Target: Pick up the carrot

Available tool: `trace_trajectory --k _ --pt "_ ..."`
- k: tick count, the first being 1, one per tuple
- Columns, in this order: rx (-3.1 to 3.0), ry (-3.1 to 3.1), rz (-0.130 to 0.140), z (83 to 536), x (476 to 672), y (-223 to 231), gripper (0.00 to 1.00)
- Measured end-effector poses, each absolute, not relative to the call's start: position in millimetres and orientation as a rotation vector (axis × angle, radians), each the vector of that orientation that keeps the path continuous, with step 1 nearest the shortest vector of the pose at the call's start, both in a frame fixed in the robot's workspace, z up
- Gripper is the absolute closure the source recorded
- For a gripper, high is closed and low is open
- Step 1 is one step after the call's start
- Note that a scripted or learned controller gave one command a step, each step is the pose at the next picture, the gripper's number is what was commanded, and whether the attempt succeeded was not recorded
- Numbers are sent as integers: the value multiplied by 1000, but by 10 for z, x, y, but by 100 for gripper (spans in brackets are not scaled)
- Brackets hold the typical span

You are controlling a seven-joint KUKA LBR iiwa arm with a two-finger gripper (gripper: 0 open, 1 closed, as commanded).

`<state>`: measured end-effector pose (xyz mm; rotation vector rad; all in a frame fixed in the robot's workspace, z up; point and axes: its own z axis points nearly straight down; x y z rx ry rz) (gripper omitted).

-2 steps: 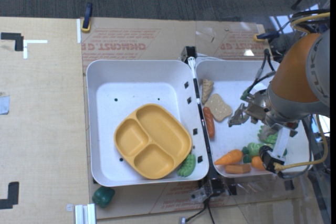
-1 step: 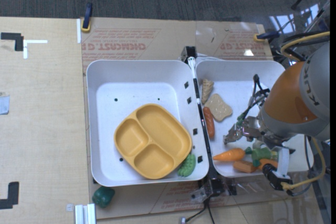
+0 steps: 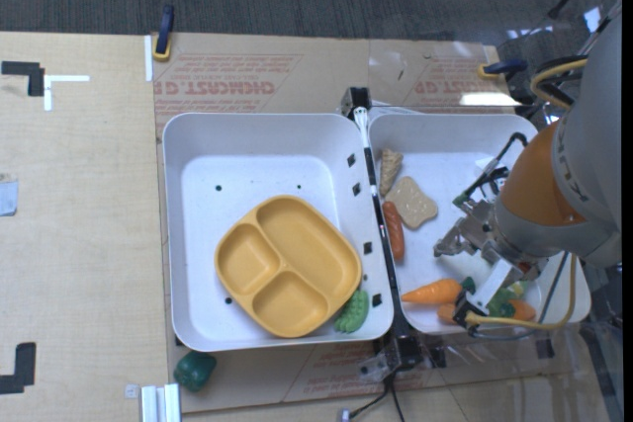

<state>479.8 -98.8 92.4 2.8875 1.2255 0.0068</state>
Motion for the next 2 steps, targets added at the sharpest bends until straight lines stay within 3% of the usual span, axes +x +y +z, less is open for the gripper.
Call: trace_trajectory --k 1,2 --pt "2873 1269 3 917 4793 -937 0" --pt "2954 1052 16 938 4818 -971 0"
